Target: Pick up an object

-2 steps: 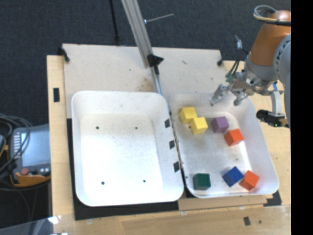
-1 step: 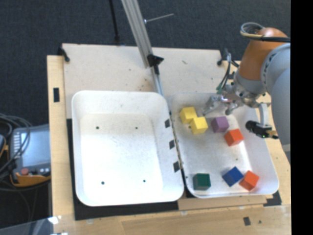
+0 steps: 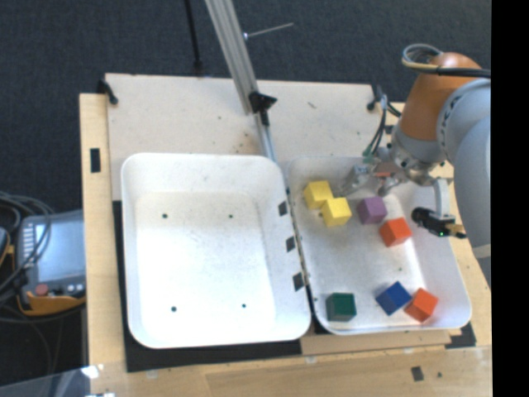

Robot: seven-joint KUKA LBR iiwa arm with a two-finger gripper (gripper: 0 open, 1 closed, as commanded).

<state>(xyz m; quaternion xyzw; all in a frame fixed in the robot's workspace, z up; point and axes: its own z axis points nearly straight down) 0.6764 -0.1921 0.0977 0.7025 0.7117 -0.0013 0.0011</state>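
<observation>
blocks (image 3: 337,212) in right bin (image 3: 438,304), left bin (image 3: 149,180) beside it

Two shallow white plastic bins (image 3: 207,168), smooth, faintly speckled. Pale wooden bench board (image 3: 173,114), matt, scuffed. Ribbed silver metal post (image 3: 231,40), left of the metal gripper (image 3: 364,176), satin sheen. Yellow block (image 3: 326,203) and purple cube (image 3: 371,209) just below the gripper: matt, foam-like.

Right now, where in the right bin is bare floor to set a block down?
Bare floor lies in the middle of the right bin, bordered by the yellow blocks, green block and blue block. It is crowded up top by the tool and purple block.
</observation>
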